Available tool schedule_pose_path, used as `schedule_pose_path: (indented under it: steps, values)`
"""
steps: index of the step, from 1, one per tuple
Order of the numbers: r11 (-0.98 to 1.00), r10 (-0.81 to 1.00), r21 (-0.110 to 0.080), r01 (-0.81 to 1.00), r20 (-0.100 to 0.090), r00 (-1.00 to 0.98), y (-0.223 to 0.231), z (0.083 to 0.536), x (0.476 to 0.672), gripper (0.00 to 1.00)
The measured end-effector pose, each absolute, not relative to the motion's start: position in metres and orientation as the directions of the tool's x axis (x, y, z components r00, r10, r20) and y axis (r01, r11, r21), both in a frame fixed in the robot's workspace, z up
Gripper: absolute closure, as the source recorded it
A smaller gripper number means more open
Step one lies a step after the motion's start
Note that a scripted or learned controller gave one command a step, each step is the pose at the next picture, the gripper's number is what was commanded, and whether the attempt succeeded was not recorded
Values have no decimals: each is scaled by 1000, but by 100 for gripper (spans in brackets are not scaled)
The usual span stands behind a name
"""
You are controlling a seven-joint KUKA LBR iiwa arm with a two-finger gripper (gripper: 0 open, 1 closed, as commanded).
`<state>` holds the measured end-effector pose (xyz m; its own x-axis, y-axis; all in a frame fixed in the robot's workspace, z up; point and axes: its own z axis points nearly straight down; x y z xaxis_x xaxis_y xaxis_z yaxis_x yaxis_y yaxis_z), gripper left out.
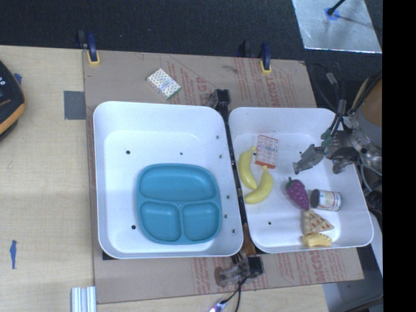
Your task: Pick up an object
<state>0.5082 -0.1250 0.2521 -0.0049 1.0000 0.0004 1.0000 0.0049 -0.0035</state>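
I count two white bins side by side. The left bin [107,174] holds one thing, a blue divided plate [179,202]. The right bin [286,119] holds five: one banana [255,182], one small white packet [266,151] touching the banana's upper end, one bunch of purple grapes [298,193], one small can [326,200] lying on its side just beside the grapes, and one pizza slice [315,226] near the front wall. My pincer [318,158] hangs over the right bin's far right part, fingers spread apart, gripping nothing, above the grapes and can.
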Motion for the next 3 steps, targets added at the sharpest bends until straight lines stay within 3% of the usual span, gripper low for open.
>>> schedule_pose_path:
  steps: [1, 2, 3]
  values:
    - [5, 1000, -4, 1000, -1, -5, -150, 155, 526, 0]
    - [5, 1000, -4, 1000, 0, -5, -149, 91, 529, 0]
    - [9, 1000, -5, 1000, -1, -9, -150, 102, 529, 100]
